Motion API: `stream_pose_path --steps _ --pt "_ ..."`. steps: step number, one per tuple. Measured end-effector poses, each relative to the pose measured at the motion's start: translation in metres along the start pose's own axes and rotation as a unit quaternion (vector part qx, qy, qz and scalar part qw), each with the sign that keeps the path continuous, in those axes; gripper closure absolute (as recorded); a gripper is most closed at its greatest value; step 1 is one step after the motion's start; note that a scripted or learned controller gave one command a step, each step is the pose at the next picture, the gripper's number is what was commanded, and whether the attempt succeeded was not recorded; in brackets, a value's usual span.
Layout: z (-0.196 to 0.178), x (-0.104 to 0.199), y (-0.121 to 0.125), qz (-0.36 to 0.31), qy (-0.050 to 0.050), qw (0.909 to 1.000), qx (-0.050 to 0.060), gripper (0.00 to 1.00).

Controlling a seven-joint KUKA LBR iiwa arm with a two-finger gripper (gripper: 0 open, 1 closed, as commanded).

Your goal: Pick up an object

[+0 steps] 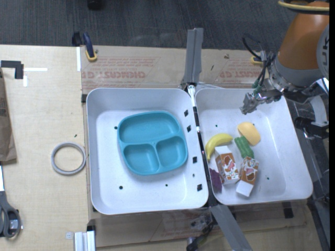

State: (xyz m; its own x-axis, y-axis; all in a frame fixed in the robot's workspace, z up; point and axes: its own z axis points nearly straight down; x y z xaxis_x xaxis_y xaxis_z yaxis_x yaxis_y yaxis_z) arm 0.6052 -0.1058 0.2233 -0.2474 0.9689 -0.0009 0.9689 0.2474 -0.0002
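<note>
In the right bin [282, 140] lie a yellow banana [216, 142], a yellow lemon-like fruit [249, 133], a green vegetable [243, 147], two small printed cartons [226, 166] [248, 174] and a purple item [215, 178] at the bin's left wall. My gripper [250, 104] hangs over the back of the right bin, above and apart from the lemon-like fruit. Nothing shows between its tips. The left bin [104, 177] holds a blue three-compartment plate [152, 142].
A grey ring [68, 158] lies on the bench left of the bins. Scissors [9, 218] sit at the lower left edge. A metal post [194, 54] stands behind the divide between the bins. Cables hang near the arm's wrist [261, 61].
</note>
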Motion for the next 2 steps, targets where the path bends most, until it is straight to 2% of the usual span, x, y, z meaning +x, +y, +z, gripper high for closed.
stream_pose_path --steps 1,2 --pt "0.000 0.000 0.000 0.000 0.000 1.0000 0.000 0.00" --pt "0.030 0.001 0.028 0.087 0.000 0.9962 0.001 0.00"
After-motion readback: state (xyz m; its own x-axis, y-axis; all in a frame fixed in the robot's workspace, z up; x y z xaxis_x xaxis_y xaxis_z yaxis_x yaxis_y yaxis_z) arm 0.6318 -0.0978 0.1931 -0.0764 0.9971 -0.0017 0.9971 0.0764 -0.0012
